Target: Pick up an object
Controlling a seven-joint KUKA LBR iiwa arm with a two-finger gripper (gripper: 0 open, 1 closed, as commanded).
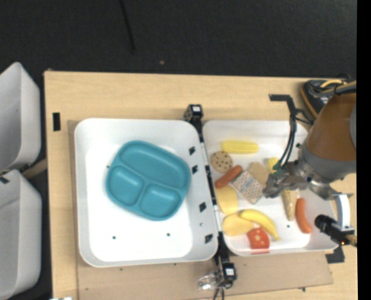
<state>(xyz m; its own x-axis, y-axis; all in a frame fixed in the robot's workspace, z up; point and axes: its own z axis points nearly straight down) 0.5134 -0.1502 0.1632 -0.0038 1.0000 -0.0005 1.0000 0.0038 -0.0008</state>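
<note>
The gripper (pixel 274 185) hangs low in the right bin (pixel 270 127), just beside the speckled cracker (pixel 247 185), which looks light, stiff and flat, so I would take it across its two thin edges; whether the fingers are apart I cannot tell.

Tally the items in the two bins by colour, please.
Yellow: 4 - corn cob, banana, two cheese-like wedges
Red or orange: 3 - two sausages, tomato piece
Tan or brown: 4 - cookie, cracker, two bread-like pieces
Teal: 1 - divided plate
Total: 12
</note>
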